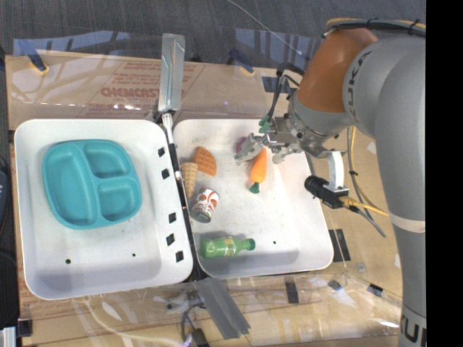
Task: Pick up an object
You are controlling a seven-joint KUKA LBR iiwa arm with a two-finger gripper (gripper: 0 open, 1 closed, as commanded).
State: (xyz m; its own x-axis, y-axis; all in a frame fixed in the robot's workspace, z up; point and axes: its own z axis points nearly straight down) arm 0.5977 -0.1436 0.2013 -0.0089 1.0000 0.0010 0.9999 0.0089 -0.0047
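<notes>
Camera view from above the bench: I see two shallow white bins side by side. I have the grey arm reaching in from the right, its gripper (266, 144) low over the upper middle of the right bin (312, 231), just at the top end of a toy carrot (258, 168), which lies near the bin's centre, green tip pointing down. I judge this to be the approach-and-grasp step, with the carrot the likely target. The wrist and tangled metal parts cover the fingertips, so I cannot tell whether they stand apart or together, nor whether they touch the carrot. Next I would need a firm close around the carrot, then a straight lift. Also in the right bin: a waffle cone (189, 177), a waffle piece (205, 161), a small can (205, 204) and a green bottle (226, 246). The left bin (36, 266) bears a teal divided tray (91, 182)
</notes>
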